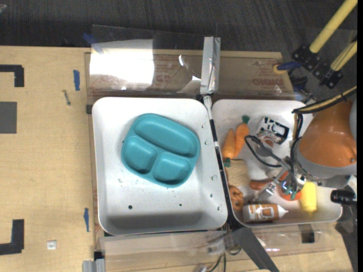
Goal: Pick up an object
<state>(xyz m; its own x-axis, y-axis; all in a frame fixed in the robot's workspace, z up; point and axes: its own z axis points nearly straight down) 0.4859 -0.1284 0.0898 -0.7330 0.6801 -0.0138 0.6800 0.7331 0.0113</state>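
The tool (pixel 288 187) is low in the right bin (pixel 227 109); whether it grips anything I cannot tell. Around it lie two carrots (pixel 237 140), one yellow piece (pixel 308 198) and one bottle (pixel 264 212). One teal tray (pixel 161 148) fills the left bin (pixel 113 197).

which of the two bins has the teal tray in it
The left bin: the teal tray lies in it. The right bin holds carrots and other small items.

Teal divided tray (pixel 160 148) (upside down) in left bin (pixel 108 169).
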